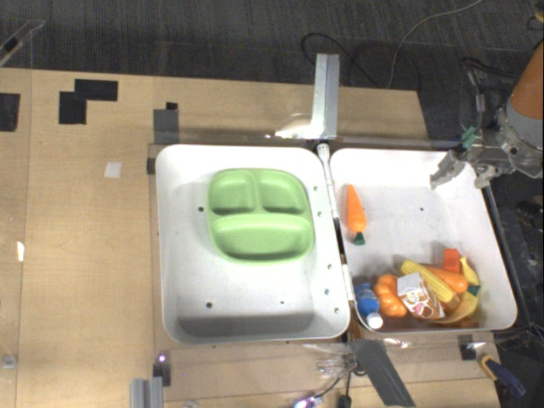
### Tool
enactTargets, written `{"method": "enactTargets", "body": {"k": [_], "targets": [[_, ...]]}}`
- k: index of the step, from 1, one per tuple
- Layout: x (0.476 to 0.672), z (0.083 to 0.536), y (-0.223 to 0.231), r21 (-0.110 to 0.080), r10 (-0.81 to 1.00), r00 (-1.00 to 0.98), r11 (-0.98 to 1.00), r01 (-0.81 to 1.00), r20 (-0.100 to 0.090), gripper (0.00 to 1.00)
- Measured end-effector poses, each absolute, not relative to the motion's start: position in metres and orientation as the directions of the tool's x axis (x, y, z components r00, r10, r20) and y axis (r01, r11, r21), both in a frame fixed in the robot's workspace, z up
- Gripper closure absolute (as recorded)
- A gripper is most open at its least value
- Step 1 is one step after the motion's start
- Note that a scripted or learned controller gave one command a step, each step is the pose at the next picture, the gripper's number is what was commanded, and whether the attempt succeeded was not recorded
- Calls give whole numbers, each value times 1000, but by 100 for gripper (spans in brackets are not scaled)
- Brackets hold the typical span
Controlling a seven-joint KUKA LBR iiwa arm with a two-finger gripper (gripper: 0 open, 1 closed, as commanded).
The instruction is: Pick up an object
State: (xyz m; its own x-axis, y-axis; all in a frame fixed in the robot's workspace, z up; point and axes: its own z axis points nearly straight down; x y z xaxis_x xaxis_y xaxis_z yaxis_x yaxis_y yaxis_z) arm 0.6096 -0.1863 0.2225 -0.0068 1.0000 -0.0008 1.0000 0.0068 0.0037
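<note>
My gripper (463,175) hovers over the far right corner of the right bin (408,185); it is open, with nothing between its fingers. An orange toy carrot (354,208) lies alone near the bin's left wall, well to the left of the gripper. A heap of toy food (427,292) fills the near right corner: orange fruit (387,296), yellow and orange pieces, a small carton (414,298). A blue bottle (367,302) lies at the heap's left end. The heap is well below the gripper in the view.
The left bin (183,253) holds a green divided plate (259,213). A metal post (326,96) stands behind the seam between the bins. The bare white floor of the right bin lies between the carrot and the gripper.
</note>
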Motion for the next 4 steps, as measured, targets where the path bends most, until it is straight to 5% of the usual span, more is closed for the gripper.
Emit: {"method": "enactTargets", "body": {"k": [1,2,3,4], "targets": [[620,114,-141,2,999,-40,40,999,0,0],[615,126,-155,4,996,94,-94,996,0,0],[671,88,-83,8,999,-33,33,999,-1,0],[637,89,-86,10,939,-344,344,939,-4,0]]}}
